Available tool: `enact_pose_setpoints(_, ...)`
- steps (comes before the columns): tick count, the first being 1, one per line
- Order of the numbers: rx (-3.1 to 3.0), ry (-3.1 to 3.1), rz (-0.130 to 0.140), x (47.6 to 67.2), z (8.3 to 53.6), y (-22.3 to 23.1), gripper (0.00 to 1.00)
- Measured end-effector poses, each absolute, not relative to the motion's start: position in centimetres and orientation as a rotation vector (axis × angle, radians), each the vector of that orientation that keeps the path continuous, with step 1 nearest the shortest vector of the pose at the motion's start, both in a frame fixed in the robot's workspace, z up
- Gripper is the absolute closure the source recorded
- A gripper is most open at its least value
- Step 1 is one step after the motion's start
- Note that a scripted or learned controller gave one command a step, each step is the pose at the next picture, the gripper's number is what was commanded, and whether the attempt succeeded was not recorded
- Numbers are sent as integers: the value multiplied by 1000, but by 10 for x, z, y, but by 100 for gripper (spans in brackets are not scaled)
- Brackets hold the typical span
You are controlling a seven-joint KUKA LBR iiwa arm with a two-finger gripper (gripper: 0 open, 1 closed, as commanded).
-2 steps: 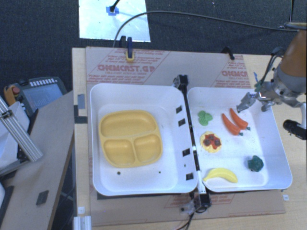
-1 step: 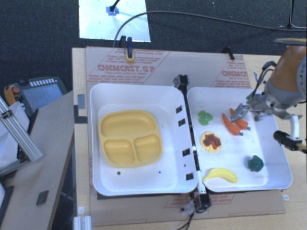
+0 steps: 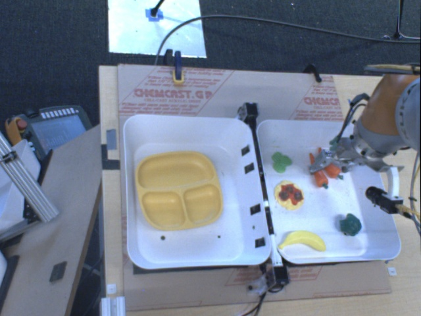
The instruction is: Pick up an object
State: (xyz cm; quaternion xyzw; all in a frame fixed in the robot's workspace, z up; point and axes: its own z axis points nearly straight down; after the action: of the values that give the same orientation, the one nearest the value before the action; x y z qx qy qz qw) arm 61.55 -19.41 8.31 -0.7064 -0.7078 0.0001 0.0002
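In the right bin (image 3: 381, 245), my gripper (image 3: 331, 161) hangs low over the upper middle, reaching in from the right. An orange-red toy piece (image 3: 321, 177) lies right at its tip; the view does not show whether it is held. A small light green piece (image 3: 281, 161) sits to the left of it. Below that, a round yellow piece with a red topping (image 3: 289, 195) rests on the floor of the bin. A yellow banana (image 3: 302, 241) lies by the front wall. A dark green lump (image 3: 350, 224) sits at the front right.
The left bin (image 3: 141, 130) holds a yellow divided tray (image 3: 177, 188). A black divider with clips (image 3: 256, 176) runs between the bins. Open floor lies at the right bin's middle right, between the orange-red piece and the dark green lump.
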Motion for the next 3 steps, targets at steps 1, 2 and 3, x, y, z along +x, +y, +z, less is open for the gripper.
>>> enact_pose_setpoints(1, -2226, -2231, -8, 619, 99, -195, 100)
enact_pose_setpoints(2, -2220, -2232, -6, 623, 157, -185, 100)
enact_pose_setpoints(3, -2220, -2231, -4, 627, 209, -195, 100)
